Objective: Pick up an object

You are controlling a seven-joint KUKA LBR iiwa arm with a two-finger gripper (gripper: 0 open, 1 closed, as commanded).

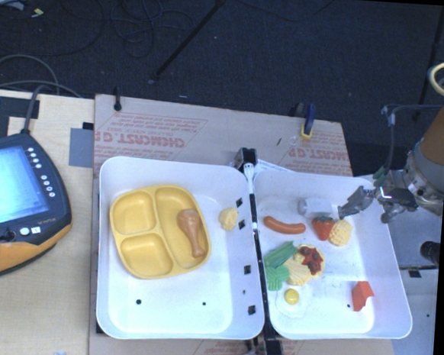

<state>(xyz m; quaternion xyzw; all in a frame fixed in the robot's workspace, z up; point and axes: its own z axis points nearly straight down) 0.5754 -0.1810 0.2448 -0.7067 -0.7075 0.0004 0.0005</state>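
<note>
My gripper point(373, 207) hangs over the right bin's point(382, 327) far right edge, fingers spread open with nothing between them. Its left finger point(354, 202) points toward a red strawberry point(323, 229) and a yellow corn piece point(341, 234) just below it. A small grey item point(315, 207) lies to their left. Also in this bin are a sausage point(283, 226), a green leafy piece point(278, 266), a pizza slice point(305, 264), a fried egg point(292, 298) and an orange-red block point(361, 295).
The left bin point(165, 321) holds a yellow divided plate point(138, 216) with a chicken drumstick point(192, 232) on it, and a small yellow item point(228, 218) beside it. A teach pendant point(13, 202) lies at the far left. Cables run across the dark floor behind.
</note>
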